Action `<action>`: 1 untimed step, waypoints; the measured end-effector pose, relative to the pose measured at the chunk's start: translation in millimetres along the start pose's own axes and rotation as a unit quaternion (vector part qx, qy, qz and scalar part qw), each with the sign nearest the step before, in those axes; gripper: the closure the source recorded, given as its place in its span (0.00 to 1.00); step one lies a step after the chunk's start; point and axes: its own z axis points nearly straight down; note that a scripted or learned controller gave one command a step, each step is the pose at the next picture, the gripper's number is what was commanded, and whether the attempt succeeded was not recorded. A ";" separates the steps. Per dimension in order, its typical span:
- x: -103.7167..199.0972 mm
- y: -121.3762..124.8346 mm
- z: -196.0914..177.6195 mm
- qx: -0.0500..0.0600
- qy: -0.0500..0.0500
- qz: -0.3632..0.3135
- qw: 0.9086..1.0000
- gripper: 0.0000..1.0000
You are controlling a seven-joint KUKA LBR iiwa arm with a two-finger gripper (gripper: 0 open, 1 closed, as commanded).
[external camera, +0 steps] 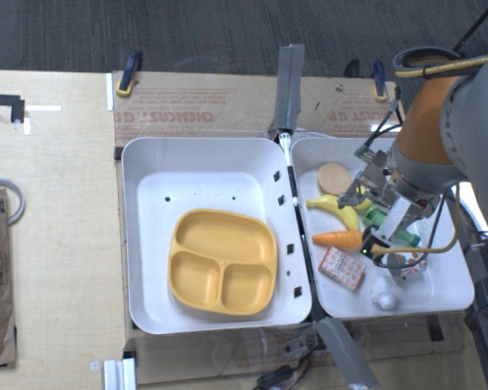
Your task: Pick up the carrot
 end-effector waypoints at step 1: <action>25.9 -62.2 -0.2 0.000 0.000 -0.114 0.994 0.00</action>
